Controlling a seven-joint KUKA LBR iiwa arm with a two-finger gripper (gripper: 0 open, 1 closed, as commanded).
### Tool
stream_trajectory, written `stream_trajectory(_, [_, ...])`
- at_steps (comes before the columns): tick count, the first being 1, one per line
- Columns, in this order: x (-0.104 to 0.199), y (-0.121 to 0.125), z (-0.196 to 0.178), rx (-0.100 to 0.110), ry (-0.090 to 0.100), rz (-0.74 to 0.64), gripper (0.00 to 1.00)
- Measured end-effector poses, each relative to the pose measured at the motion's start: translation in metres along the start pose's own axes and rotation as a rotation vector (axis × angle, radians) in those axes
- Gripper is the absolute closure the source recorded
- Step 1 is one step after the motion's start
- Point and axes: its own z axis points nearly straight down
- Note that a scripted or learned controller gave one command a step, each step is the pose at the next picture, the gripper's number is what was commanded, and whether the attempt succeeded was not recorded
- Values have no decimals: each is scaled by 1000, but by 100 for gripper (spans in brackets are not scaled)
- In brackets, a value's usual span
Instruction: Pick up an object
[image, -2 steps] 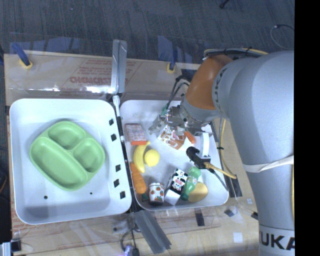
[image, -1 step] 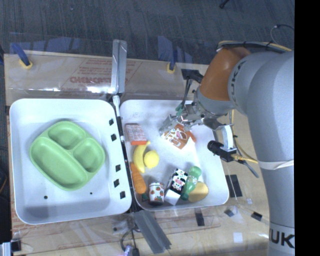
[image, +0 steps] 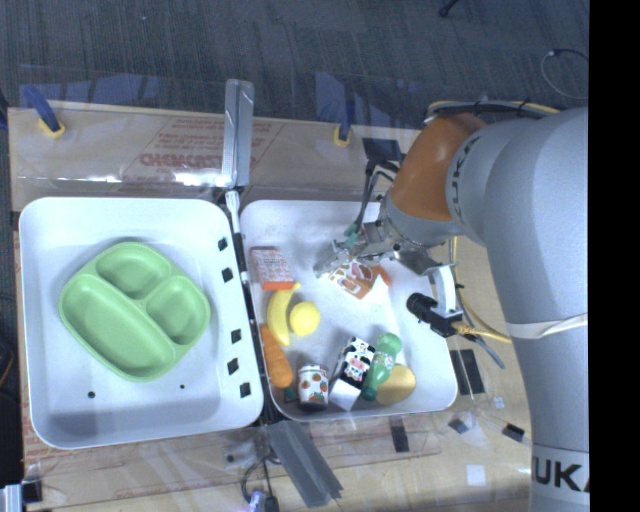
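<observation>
Orange-white carton (image: 358, 279) beneath arm (image: 500, 190) bent over right bin (image: 300, 215)

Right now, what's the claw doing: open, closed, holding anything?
Claw: down in the right bin, over an orange-and-white packet; whether it is open, closed or gripping the packet cannot be told.
</observation>
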Motion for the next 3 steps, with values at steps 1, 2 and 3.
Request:
stream_trajectory(1, [3,6,-15,-12,3,-8,100])
stream_trajectory(2, [9,6,-11,-3,14,-15,0])
stream_trajectory(3, [-4,-21,1,-4,23,38,0])
